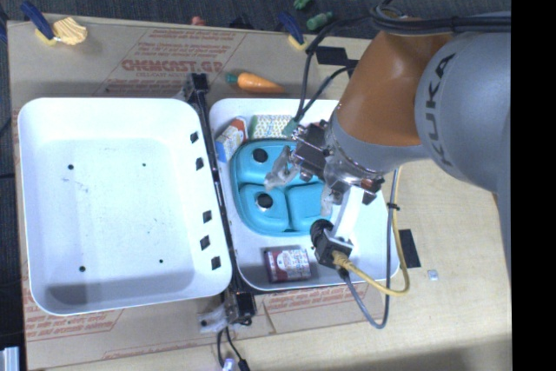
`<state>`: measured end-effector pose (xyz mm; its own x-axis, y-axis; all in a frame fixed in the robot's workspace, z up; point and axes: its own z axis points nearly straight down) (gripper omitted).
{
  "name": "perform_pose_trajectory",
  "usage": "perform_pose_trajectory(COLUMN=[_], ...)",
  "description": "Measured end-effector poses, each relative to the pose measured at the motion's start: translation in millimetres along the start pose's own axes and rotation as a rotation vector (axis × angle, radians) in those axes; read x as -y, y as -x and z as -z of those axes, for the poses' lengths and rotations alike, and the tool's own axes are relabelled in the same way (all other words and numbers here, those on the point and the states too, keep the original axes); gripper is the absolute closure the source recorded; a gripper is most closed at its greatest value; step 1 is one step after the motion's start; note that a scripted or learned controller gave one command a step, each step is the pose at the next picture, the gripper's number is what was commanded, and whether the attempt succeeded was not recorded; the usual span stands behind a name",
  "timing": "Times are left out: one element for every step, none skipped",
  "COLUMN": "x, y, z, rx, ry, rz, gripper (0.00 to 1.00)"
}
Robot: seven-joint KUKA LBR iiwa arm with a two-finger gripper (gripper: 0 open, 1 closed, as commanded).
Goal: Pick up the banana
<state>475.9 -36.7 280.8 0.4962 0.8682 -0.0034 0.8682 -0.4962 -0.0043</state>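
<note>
Bins sit side by side: left bin point(52, 187) w/ bare white floor, right bin point(373, 274) crowded w/ a blue moulded tray point(261, 187), a dark red packet point(287, 263) near its front edge, a small carton point(231, 135) & a green-patterned box point(271, 126) at the back. Banana can't be made out among them. Arm point(408, 91) leans in from the right, gripper point(291, 162) low over the blue tray; can't tell how the fingers stand. Carrot point(257, 83) lies outside, behind the right bin.
</note>
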Motion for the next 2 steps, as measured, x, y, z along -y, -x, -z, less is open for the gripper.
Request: perform_pose_trajectory(x=[29, 62], y=[-51, -108], z=[-35, 52], rx=[-0.001, -0.002], ry=[-0.002, 0.002], rz=[0.244, 0.283], gripper=[0.00, 0.00])
